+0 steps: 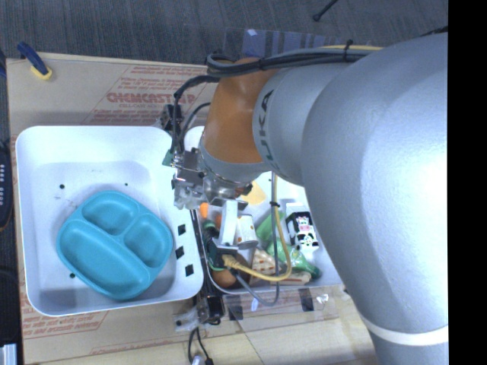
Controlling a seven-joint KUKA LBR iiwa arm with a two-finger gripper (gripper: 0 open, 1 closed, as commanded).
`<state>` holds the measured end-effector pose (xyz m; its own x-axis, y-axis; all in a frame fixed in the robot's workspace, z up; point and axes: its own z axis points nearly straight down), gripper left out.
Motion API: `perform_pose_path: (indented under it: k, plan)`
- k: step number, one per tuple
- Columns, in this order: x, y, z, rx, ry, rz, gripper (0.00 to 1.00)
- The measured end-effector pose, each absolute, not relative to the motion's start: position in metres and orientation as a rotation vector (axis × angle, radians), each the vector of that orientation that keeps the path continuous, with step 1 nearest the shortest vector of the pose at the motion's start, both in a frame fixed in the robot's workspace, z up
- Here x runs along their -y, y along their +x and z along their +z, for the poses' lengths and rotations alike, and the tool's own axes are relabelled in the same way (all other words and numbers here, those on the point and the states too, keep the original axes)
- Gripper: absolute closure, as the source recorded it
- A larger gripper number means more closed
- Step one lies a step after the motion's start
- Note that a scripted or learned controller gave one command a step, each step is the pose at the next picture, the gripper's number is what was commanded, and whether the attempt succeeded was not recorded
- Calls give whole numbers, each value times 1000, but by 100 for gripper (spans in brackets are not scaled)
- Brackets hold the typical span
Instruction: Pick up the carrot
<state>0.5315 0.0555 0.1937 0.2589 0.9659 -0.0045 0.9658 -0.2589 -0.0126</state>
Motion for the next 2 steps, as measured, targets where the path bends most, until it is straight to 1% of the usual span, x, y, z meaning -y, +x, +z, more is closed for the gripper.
perform_pose_path:
  k: [1,2]
  plan:
    - [20,474,191,1903,-2493,22,100]
    - [-25,475,191,1414,-2799,12,100]
